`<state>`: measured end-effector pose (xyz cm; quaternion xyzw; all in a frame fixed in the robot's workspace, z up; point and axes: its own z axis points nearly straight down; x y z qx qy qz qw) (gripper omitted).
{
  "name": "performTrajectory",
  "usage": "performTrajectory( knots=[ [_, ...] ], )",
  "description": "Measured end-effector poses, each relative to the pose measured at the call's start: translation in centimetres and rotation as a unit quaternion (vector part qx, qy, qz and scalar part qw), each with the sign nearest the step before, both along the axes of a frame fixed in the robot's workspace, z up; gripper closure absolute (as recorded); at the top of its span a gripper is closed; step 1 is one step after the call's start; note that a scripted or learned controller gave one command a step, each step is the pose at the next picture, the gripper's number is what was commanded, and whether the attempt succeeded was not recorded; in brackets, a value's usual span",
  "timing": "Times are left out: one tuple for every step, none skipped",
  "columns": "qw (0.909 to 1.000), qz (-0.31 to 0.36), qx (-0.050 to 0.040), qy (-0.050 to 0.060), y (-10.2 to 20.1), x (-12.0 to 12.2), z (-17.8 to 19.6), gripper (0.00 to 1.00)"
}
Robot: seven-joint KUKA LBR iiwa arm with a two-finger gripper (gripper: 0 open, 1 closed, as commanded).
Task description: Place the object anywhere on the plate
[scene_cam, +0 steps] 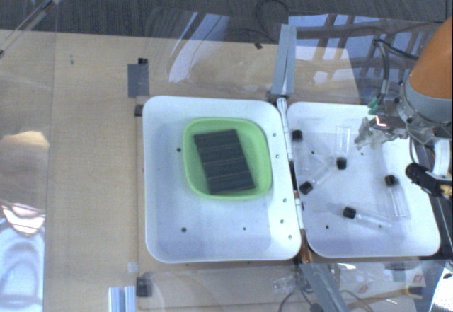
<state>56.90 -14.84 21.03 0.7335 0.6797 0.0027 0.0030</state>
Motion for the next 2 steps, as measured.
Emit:
performTrajectory(
  knots=[
    [0.9838, 0.179, -0.0009, 0.001, 5.96, -3.54, -3.91, 1.00],
    [0.9839, 0.179, -0.0010, 0.001, 5.92, -3.55, -3.90, 0.00]
  ],
)
